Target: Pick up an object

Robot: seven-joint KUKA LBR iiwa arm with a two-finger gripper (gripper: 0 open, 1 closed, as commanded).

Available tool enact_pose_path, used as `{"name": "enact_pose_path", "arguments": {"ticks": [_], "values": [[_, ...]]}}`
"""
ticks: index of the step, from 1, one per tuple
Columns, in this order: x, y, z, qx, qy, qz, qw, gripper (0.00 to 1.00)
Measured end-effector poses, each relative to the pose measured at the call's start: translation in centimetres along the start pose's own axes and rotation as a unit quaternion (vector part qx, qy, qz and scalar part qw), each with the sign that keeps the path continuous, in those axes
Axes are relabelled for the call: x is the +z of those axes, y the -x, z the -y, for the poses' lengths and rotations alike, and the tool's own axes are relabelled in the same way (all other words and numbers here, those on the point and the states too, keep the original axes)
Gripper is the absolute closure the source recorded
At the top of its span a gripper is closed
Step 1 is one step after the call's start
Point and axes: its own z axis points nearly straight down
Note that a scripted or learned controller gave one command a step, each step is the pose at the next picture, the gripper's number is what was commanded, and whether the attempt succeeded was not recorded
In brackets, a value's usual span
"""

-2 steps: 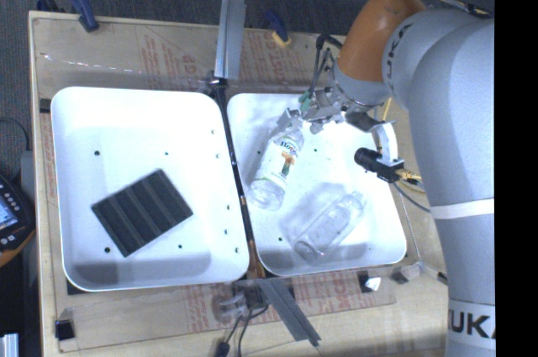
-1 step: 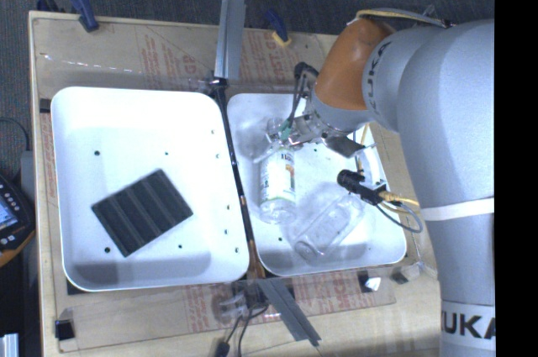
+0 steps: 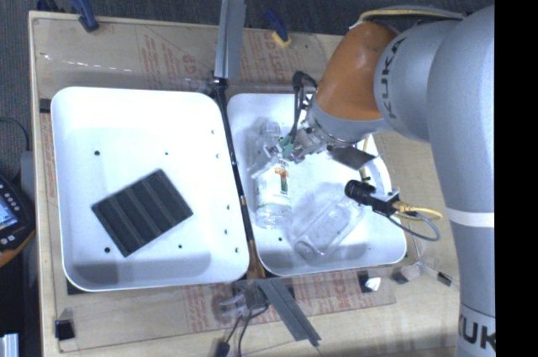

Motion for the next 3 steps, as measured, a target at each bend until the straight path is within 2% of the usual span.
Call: {"name": "enact_pose_path", "arguments": {"ticks": [1, 2, 3], "values": [[4.7, 0.8, -3.0, 0.069, 0.002, 0.007, 0.9976, 0.00], [3.4, 0.5, -3.4, 0.066, 0.005, 0.006, 0.9978, 1.00], [-5.0, -2.9, -8.2, -0.007, 0.000, 0.001, 1.0000, 1.00]]}}
